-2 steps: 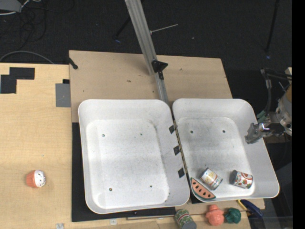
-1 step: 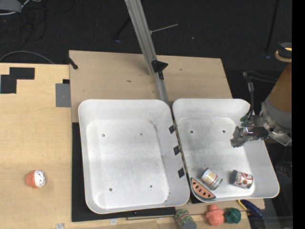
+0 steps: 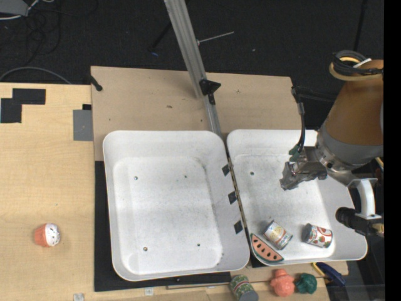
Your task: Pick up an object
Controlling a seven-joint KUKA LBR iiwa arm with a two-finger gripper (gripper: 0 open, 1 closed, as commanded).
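Observation:
My gripper (image 3: pixel 292 177) hangs over the middle of the right bin (image 3: pixel 263 149), reaching in from the right below the orange band. Nothing shows between its fingers. Near the bin's front edge lie a small tin can (image 3: pixel 276 234) and a red and white can (image 3: pixel 317 235) on its side. A watermelon slice (image 3: pixel 267 251) rests at the front left corner of that bin. All three lie well in front of the gripper.
The left bin (image 3: pixel 166 205) sits beside the right one. A slanted metal rail (image 3: pixel 191 49) rises behind the bins. On the bench front lie a green can (image 3: pixel 240 286), an orange toy (image 3: pixel 282 283) and a green toy (image 3: pixel 306 283). A red and white ball (image 3: pixel 47 235) lies far left.

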